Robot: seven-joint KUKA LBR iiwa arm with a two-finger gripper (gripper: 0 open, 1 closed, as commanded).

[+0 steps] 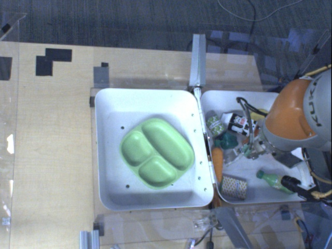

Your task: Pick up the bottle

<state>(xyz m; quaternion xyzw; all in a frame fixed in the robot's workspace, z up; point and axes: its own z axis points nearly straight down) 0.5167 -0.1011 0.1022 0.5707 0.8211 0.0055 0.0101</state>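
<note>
At the near edge of the right-hand shallow white bin [270, 198], a short patterned paper cup [234, 187] lies on its side at about seven o'clock in that bin, and the green plastic bottle with a dark cap [276, 181] lies flat at about five o'clock, well apart from the cup. An orange carrot-shaped toy [218, 164] rests against the bin's left wall at nine o'clock. Farther in, the tool [250, 148] hangs over the bin's middle, above a teal object [226, 140]; whether its fingers are apart or together I cannot tell, as clutter blurs them, and the bottle lies apart from it. The left shallow white bin [109, 118] on the pale wooden worktop [52, 154] holds a light green three-compartment plastic tray [157, 152].
</note>
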